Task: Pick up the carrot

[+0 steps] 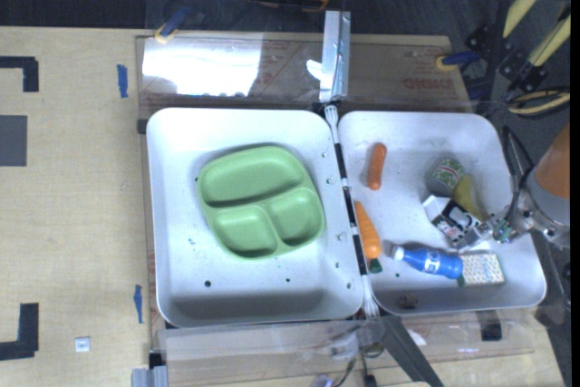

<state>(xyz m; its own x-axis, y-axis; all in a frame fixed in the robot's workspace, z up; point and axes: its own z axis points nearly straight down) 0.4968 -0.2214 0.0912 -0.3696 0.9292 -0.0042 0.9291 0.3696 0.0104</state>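
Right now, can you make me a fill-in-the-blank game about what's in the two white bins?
1. The plate with three sections is colored ____.
2. The plate lies in the ____ bin.
3. The blue bottle lies in the ____ bin.
4. The long carrot lies along that bin's ____ wall.

Missing words: green; left; right; left

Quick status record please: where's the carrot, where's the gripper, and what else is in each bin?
carrot: right bin, along its left wall, lying flat
second orange piece: right bin, upper left
gripper: low over right bin, right side, apart from carrot
blue bottle: right bin, front
green divided tray: left bin
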